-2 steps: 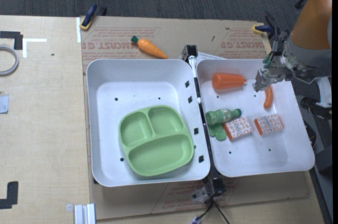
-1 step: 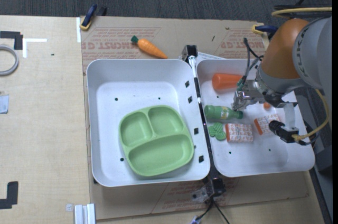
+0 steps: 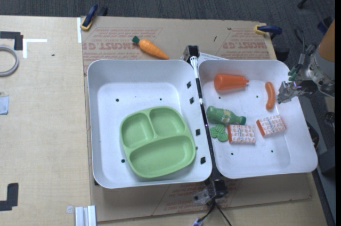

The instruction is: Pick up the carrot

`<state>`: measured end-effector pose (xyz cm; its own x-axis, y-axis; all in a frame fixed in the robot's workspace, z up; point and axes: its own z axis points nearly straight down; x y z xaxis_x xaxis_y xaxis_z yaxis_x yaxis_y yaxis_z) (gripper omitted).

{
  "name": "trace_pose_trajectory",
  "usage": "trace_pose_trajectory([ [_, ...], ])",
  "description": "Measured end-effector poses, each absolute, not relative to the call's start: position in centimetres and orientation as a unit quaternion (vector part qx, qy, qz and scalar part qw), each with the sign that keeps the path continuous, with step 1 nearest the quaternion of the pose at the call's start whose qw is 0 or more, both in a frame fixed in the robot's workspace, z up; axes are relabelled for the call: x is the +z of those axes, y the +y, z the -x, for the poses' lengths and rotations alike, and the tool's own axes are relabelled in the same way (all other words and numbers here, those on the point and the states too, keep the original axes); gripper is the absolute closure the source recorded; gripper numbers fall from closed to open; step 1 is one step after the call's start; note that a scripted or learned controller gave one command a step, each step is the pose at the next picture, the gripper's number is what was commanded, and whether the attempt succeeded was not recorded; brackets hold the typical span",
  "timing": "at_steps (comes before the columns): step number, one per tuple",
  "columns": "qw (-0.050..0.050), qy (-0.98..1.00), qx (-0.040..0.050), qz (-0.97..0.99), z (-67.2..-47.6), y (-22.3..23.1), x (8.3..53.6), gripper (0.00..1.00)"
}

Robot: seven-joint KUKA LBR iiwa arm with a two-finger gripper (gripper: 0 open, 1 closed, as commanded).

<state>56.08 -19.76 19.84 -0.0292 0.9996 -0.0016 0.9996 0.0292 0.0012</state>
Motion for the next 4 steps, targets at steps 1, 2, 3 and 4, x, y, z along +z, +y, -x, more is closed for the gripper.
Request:
trace_pose_trajectory([
  [1, 0.002, 0.699, 0.0020, -0.715, -53.0, -16.9, 9.5, 1.00],
  [2, 0.002, 0.786, 0.0003, -0.618, -50.4, -22.1, 11.9, 1.00],
  [3, 0.001, 0.776, 0.0003, -0.631, -49.6, -14.7, 9.2, 1.00],
  [4, 0.001, 0.798, 0.0002, -0.602, -47.8, -22.2, 9.2, 1.00],
])
